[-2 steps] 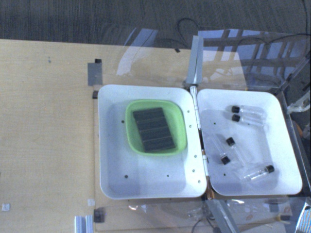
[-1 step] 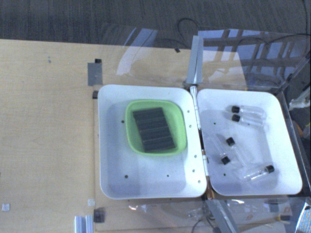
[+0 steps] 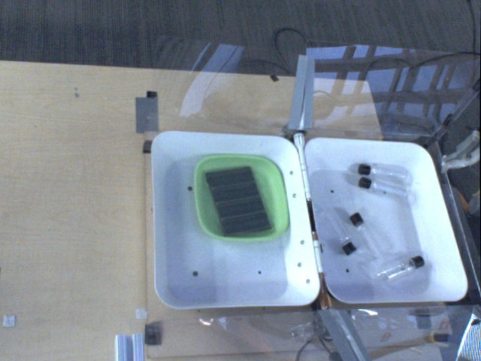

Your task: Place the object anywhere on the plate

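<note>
A light green square plate (image 3: 279, 194) sits in the upper middle of the left bin (image 3: 173, 277). A dark grey ribbed block (image 3: 237, 200) lies flat on the plate, a little tilted. In the right bin (image 3: 443, 277) lie several clear vials with black caps: two side by side at the top (image 3: 382, 177), two near the middle (image 3: 359, 232), and one at the lower right (image 3: 400, 266).
The two white bins stand side by side on a wooden bench (image 3: 68, 201). A grey metal bar (image 3: 301, 96) runs up from the seam between them. Dark cables (image 3: 289, 40) trail on the carpet behind the bench.
</note>
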You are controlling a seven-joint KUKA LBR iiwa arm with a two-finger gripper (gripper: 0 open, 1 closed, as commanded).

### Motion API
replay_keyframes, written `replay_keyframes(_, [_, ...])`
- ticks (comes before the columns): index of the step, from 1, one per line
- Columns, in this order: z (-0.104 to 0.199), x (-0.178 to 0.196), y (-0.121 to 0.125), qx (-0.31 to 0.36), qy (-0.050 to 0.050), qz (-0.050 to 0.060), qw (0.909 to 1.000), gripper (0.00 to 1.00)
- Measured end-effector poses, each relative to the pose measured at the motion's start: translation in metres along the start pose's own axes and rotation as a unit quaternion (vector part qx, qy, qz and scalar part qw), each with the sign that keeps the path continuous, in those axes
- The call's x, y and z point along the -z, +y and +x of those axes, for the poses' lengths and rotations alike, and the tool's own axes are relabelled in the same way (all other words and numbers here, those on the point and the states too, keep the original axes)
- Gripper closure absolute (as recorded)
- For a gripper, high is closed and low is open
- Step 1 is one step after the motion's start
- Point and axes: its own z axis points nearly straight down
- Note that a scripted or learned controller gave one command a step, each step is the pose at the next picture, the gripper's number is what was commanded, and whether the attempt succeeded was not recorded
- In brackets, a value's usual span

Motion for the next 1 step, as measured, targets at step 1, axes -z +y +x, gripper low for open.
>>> replay_keyframes(1, [-0.0018, 0.0527, 0.0011, 0.056, 0.0, -0.001, 0.9984, 0.0])
